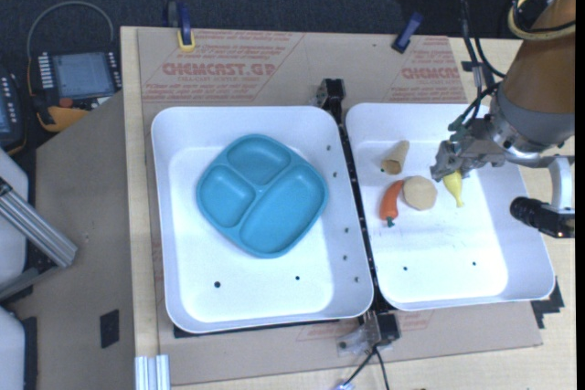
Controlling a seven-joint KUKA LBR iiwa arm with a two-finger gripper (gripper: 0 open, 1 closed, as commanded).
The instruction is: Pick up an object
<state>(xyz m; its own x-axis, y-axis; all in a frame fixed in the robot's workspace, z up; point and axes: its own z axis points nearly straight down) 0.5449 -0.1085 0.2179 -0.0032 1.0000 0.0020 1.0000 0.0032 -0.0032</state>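
From my seat I see the arm (539,78) reaching in from the right, its wrist bent down over the right bin (512,274), with the gripper (454,167) low at the bin's upper right. Its fingers are closed around the top of a small yellow banana (454,188), which hangs down beneath them, just right of the round tan potato (420,193). An orange carrot (391,200) lies touching the potato's left side, a tan cone (395,157) sits above them, and the blue divided plate (262,195) rests in the left bin (183,288).
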